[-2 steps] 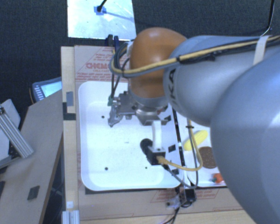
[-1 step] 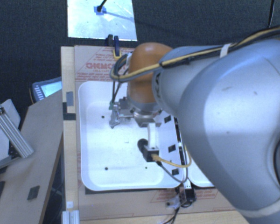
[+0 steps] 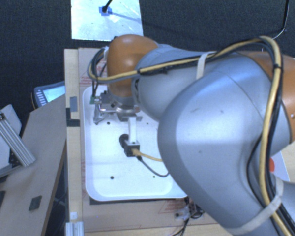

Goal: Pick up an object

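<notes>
One camera sits fixed above the bench (image 3: 73, 146) and looks down on it at a slant. It faces the white bin (image 3: 108, 181), which lies in the lower left-centre of the frame. Dark backdrop crosses the top of the frame. The arm (image 3: 211, 132) comes in from the right edge and passes very close under the lens, so its grey body covers the centre and most of the right half of the frame.

grey arm (image 3: 214, 132), claw (image 3: 104, 112) over white bin (image 3: 105, 183)
</notes>
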